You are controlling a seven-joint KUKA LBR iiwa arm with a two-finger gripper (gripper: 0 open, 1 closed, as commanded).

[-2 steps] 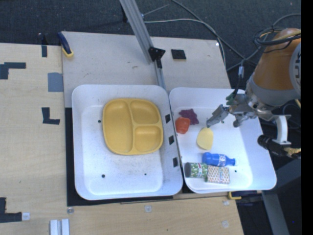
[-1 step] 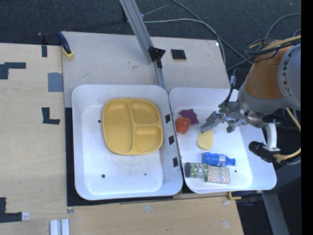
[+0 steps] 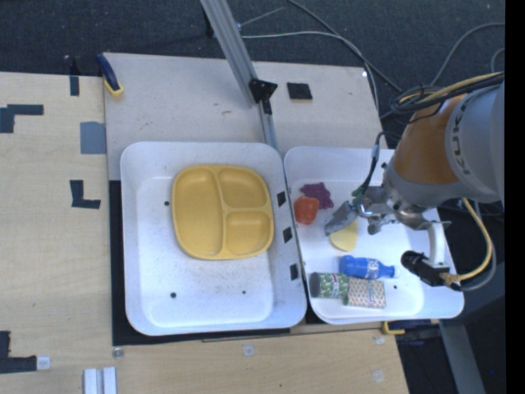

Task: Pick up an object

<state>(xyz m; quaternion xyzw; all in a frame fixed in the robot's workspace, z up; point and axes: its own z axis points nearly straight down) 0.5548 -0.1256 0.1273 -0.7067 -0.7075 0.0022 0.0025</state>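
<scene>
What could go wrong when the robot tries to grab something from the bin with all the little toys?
The gripper is low over the yellow piece, with the orange-red toy and purple toy close by. It might bump those aside or catch the wrong one. The yellow piece looks flat, so it could slip away. The blue bottle lies on its side and might roll if nudged.

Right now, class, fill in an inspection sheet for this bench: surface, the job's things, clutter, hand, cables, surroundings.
Surface: two white bins, left bin and right bin, side by side on a pale bench.
Job's things: in the right bin, purple piece, orange-red piece, yellow piece, blue bottle, patterned packet.
Clutter: yellow divided tray in the left bin.
Hand: hand low above the yellow piece.
Cables: yellow cable by the arm; black cables behind.
Surroundings: dark floor, metal post.
</scene>
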